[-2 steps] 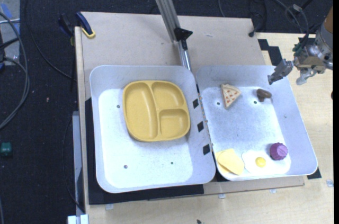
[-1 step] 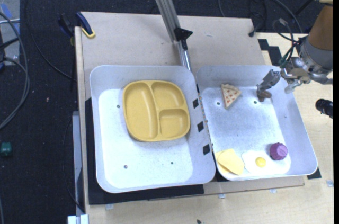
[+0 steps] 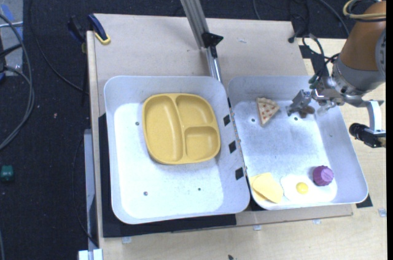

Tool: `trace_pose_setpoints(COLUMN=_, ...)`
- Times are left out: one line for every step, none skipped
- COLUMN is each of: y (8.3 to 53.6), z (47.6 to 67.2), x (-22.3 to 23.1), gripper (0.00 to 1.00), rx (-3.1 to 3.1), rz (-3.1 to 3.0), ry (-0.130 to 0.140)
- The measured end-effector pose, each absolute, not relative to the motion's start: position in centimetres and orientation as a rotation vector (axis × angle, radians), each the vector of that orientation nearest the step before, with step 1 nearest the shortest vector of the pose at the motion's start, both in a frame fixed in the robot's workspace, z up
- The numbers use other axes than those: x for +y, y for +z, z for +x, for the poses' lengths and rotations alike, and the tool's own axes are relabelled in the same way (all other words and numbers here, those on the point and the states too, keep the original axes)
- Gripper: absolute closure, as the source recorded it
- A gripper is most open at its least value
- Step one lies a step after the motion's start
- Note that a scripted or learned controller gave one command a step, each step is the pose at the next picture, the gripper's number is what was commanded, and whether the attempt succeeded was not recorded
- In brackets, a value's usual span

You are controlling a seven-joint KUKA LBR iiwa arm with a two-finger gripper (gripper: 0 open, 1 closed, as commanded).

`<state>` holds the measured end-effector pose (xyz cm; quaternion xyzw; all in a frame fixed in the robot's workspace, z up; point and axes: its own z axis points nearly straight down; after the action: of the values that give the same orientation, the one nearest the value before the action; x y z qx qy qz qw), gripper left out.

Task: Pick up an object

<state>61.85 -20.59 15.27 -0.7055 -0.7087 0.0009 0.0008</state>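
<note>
Wooden bench point(image 3: 153, 47) on a dark floor carries two white bins. The gripper point(image 3: 301, 106) hovers over the right bin point(image 3: 344, 130); whether it is spread or closed cannot be told. Nearest target, the pizza slice point(image 3: 267, 110), lies just to its left. Cheese wedge point(image 3: 268, 187), fried egg point(image 3: 299, 187) and purple piece point(image 3: 323, 176) sit along the near edge. The left bin point(image 3: 123, 130) holds a yellow divided plate point(image 3: 182, 128).

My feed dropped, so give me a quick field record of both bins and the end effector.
left bin: yellow plate
right bin: pizza slice, cheese, fried egg, purple piece
end effector: over right bin's far side, right of the pizza slice
held: nothing seen between fingers
</note>
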Motion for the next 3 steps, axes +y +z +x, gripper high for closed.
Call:
trace_pose_setpoints(y=9.0, z=61.9, x=-20.1, gripper=0.0, rx=-2.225, rz=-2.215, ry=0.003)
trace_pose_setpoints(y=10.4, z=62.1, x=-20.2, gripper=1.0, rx=-2.229, rz=-2.219, ry=-0.002)
trace_pose_setpoints(y=16.6, z=62.5, x=-19.5, gripper=1.0, rx=-2.23, rz=-2.222, ry=-0.006)
